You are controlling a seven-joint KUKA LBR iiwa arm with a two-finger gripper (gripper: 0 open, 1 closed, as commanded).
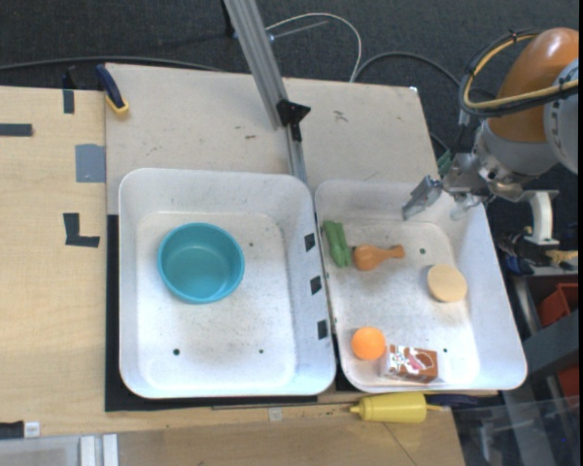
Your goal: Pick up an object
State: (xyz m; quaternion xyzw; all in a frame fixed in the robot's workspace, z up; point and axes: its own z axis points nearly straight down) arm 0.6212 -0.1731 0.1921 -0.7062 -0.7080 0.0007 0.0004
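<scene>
While the arm hangs at the frame's upper right:
Gripper (pixel 435 194): over the right bin's (pixel 486 260) upper rim, fingers spread, gripping nothing.
Right bin: green piece (pixel 336 243), orange ball (pixel 368 343), tan disc (pixel 447 283).
Left bin (pixel 136 260): teal bowl (pixel 201 262).

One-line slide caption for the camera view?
Gripper hovers above the right bin's far edge; teal bowl sits in the left bin.

Two shallow white plastic bins: the left bin (pixel 136 260) holds one round teal bowl (pixel 201 262); the right bin (pixel 491 289) (fuller) holds five: green stick (pixel 336 243), tan drumstick (pixel 376 255), beige disc (pixel 447 283), orange ball (pixel 368 344), red-brown packet (pixel 411 362).
</scene>
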